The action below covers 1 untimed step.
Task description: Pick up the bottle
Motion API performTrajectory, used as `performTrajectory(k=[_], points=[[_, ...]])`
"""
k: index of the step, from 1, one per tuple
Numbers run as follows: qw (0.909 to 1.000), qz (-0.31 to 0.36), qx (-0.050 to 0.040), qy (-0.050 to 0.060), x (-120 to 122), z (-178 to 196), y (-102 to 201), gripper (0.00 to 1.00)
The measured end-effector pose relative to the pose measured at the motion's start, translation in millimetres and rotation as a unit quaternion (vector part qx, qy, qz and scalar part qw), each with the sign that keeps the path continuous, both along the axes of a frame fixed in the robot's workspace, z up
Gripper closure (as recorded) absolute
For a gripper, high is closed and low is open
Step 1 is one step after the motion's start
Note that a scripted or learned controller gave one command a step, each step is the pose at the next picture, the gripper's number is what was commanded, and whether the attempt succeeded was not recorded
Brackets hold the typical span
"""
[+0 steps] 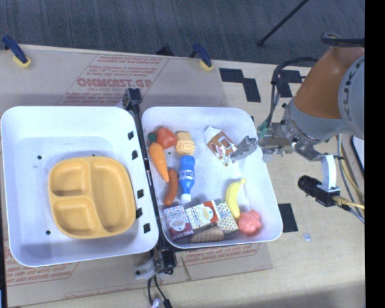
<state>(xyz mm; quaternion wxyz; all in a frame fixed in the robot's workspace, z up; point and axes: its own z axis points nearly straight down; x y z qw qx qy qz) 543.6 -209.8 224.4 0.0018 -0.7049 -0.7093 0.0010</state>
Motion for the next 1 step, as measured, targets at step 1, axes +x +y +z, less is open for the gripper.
performTrajectory(k=[1], points=[[1.0000, 0.003, 0.0004, 0.001, 0.4, 10.2, 0.4, 1.00]])
